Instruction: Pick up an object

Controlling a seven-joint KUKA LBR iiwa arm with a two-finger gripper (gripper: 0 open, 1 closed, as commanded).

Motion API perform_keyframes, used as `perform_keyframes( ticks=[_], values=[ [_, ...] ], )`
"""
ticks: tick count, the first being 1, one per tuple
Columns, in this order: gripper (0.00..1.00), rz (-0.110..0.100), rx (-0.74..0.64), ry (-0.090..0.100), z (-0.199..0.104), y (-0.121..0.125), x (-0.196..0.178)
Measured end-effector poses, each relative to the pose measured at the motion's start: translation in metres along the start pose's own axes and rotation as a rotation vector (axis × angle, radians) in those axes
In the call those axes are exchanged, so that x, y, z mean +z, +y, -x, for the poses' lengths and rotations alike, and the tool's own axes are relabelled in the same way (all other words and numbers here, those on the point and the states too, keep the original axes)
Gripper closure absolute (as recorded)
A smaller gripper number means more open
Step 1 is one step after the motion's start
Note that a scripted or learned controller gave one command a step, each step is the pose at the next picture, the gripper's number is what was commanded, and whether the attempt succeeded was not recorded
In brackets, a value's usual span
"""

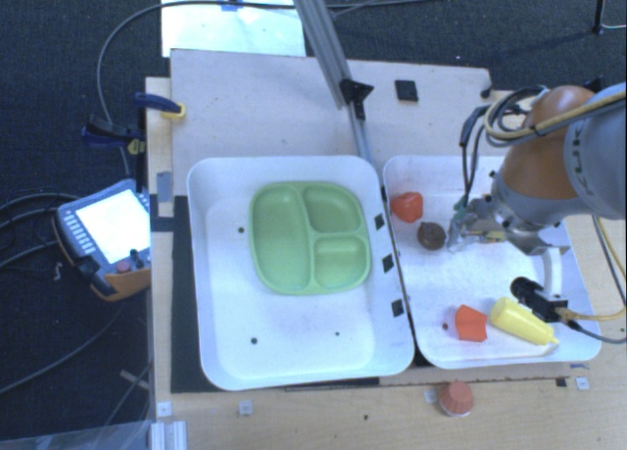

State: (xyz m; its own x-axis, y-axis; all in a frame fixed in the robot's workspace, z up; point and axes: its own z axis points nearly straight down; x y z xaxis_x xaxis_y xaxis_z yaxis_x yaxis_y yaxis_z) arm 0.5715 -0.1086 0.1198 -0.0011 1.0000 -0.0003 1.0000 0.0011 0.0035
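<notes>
Currently —
Gripper (458, 234): low in the right bin (568, 272), finger state cannot be told.
Brown ball (430, 235): just beside the gripper, near the bin's left wall.
Left bin (216, 340): green divided tray (310, 237).

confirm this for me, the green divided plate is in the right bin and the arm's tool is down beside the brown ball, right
Not quite. The camera view shows the green divided plate in the left bin, not the right one. The rest holds: the tool is down in the right bin, beside the brown ball.
</notes>
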Motion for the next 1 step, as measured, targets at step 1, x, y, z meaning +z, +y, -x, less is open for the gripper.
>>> perform_keyframes(
  ticks=[1],
  values=[
    [1.0, 0.005, -0.004, -0.001, -0.0064, 0.0084, -0.0601]
  ],
)
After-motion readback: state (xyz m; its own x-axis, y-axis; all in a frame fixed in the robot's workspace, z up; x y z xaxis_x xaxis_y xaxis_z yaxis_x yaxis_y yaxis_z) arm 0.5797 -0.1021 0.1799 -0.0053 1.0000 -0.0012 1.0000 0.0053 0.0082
